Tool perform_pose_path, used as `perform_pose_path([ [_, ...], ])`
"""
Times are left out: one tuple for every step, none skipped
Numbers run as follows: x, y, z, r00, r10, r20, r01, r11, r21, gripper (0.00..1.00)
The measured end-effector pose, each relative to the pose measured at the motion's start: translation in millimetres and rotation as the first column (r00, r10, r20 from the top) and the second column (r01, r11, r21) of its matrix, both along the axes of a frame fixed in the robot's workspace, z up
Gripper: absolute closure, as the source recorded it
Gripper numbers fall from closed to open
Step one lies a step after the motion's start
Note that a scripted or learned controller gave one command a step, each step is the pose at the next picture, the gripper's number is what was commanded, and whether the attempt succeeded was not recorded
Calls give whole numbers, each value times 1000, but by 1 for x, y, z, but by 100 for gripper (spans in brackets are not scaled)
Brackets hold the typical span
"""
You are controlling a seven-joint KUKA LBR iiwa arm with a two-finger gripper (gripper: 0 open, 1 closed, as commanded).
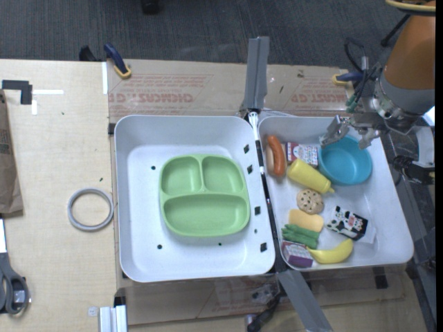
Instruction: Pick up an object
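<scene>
Tool (344,130) sits low at the far rim of the blue bowl (346,164) in the right bin (394,213); its grip state: cannot tell. Bowl rests on bin floor beside yellow bottle (309,176). Nothing lifted; pick-up remains undone.

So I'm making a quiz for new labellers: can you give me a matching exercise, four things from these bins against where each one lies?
Things:
1. tray
2. bowl
3. banana
4. hot dog

Places:
A. near front of the right bin
B. middle of the left bin
C. far end of the right bin, under the tool
D. right bin, along the wall shared with the left bin

Pairs: 1-B, 2-C, 3-A, 4-D
</scene>
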State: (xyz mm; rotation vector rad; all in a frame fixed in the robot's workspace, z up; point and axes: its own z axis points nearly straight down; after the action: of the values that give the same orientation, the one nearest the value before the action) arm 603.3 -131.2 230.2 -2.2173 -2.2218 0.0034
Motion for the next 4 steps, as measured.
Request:
perform_pose_path([
  [1,-7,40,998,-70,2,70,998,-2,0],
  [55,-7,-84,1000,24,0,-24,1000,0,0],
  [58,-25,-133,992,125,10,-125,992,-1,0],
  [56,-29,-59,963,269,5,-268,963,-3,0],
])
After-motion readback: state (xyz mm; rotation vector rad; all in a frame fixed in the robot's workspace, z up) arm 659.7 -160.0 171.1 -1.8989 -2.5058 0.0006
